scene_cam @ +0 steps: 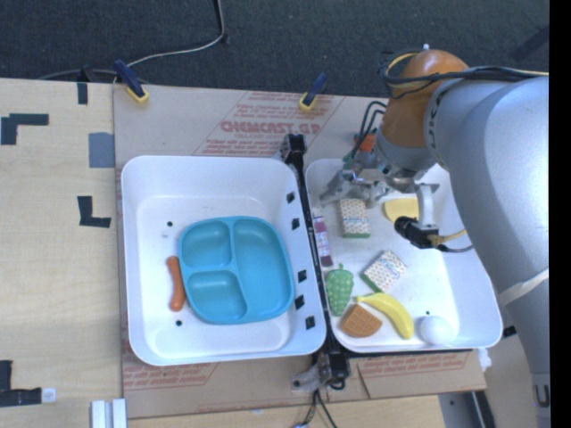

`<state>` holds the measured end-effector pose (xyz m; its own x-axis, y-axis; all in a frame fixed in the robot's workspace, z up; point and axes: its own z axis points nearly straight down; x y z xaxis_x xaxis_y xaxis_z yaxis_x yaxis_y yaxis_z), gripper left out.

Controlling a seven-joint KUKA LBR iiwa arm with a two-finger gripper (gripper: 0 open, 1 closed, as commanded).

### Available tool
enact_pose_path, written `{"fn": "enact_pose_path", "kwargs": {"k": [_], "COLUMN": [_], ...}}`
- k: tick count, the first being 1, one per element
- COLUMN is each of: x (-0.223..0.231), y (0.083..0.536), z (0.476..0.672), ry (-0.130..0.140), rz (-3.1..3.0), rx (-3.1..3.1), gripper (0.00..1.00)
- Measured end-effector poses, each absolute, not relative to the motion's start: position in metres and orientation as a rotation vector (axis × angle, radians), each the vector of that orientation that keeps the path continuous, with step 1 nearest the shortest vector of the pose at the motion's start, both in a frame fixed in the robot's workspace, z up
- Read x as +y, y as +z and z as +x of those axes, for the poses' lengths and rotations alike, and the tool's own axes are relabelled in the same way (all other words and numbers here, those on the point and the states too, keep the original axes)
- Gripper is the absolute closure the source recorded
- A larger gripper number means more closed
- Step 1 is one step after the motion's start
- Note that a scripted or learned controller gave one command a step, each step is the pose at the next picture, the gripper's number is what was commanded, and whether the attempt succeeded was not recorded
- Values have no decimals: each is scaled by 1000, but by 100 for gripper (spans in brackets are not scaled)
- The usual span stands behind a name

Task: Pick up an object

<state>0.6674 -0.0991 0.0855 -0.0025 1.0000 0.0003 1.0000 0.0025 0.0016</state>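
Small patterned box (355,217): right bin (464,279), upper middle, lying flat just below the tool (359,182). Probably light, stiff card, a little slick; best taken across the 2 long sides. Tool state: cannot tell (too blurred against the arm). Nearby: yellow piece (401,209) just right of the box, 2nd patterned box (384,271) lower down, green item (339,289), banana (393,313), orange wedge (360,322), white ball (435,329). Bin divider (303,212) close on the left, likely limiting approach. Left bin (143,239): blue tray (236,269), orange carrot-like stick (176,283).
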Motion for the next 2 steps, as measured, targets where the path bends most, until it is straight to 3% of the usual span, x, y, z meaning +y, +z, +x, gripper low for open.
{"fn": "enact_pose_path", "kwargs": {"k": [1, 2], "x": [-98, -30], "y": [95, 185], "z": [668, 624], "ry": [3, 1], "rz": [2216, 2219], "rx": [2225, 2225], "gripper": [100, 100]}}
